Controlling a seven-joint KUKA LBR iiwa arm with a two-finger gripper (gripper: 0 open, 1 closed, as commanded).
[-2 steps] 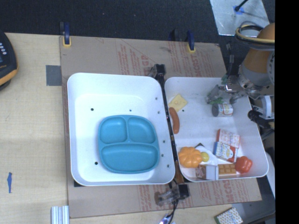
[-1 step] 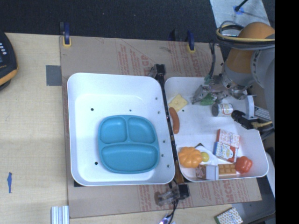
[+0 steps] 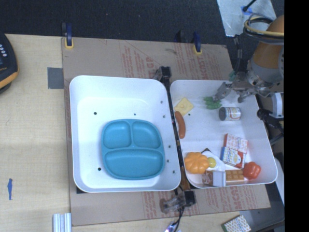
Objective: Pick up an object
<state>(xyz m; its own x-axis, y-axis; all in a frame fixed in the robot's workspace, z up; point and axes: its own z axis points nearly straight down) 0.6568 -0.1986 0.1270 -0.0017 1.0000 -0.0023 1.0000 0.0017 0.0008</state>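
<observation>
— Where is your pincer?

— My pincer [image 3: 231,88] hangs over the far end of the right bin [image 3: 268,144], near its back wall. Its fingers stand spread apart, with nothing between them.

— What lies closest?

— A small green piece [image 3: 211,102] sits just beside the left fingertip, and a silver can [image 3: 230,113] lies on its side just below. I cannot tell whether I touch the green piece.

— And the rest?

— A yellow wedge [image 3: 183,106] and a sausage [image 3: 180,123] lie by the divider. Nearer the front are an orange pepper [image 3: 196,163], a red-and-white carton [image 3: 234,150] and a tomato [image 3: 251,170]. The left bin [image 3: 87,95] holds a blue divided plate [image 3: 133,149].
</observation>
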